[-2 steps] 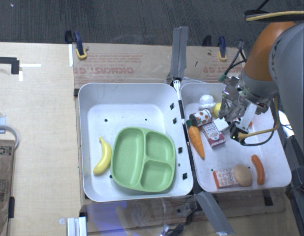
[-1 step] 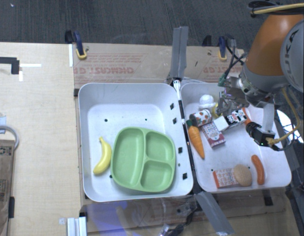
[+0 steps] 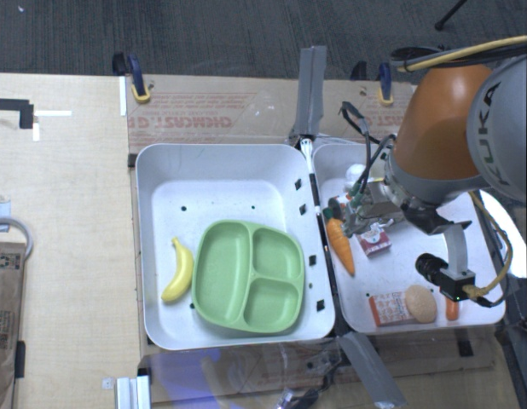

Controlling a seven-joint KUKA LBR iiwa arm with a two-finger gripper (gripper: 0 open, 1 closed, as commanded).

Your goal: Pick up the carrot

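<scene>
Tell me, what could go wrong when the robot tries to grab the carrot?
The carrot lies right against the right bin's left wall, so the gripper may bump that wall. A small red packet sits close beside the carrot and might get pinched or pushed instead. The carrot is slim and tapered, so it could slip out.

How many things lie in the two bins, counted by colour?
Yellow: 1, the banana
Green: 1, the divided plate
Orange: 1, the carrot
Red and white: 2, the small packet and the flat packet
Tan: 1, the round bun-like thing
Total: 6
</scene>
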